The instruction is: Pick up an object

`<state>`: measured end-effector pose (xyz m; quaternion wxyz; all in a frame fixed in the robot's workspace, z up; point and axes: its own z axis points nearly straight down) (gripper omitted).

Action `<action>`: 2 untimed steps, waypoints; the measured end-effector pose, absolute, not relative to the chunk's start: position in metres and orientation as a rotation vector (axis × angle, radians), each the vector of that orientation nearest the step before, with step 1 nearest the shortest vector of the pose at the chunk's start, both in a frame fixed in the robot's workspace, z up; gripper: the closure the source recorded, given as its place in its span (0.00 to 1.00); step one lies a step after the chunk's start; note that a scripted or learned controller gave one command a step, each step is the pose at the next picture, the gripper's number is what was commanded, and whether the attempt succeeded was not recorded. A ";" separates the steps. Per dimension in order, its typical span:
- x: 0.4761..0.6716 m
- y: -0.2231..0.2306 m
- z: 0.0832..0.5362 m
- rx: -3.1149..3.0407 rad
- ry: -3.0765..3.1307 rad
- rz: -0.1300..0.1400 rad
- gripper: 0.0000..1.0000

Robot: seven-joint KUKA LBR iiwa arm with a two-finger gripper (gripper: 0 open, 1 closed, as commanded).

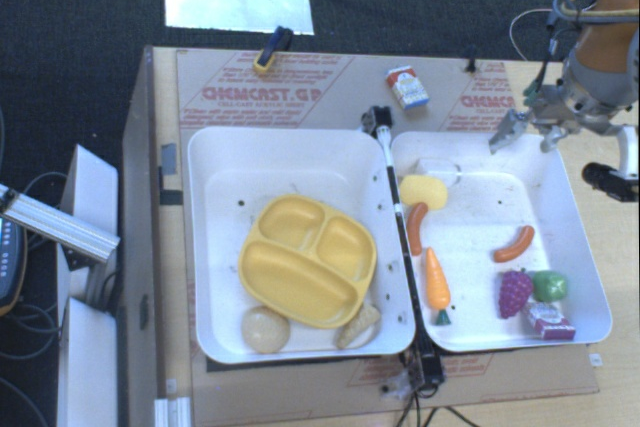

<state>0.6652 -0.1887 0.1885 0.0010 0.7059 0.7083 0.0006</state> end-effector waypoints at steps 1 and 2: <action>0.617 -0.128 0.167 2.216 2.227 0.002 0.00; 0.576 -0.063 0.185 2.217 2.225 0.002 0.00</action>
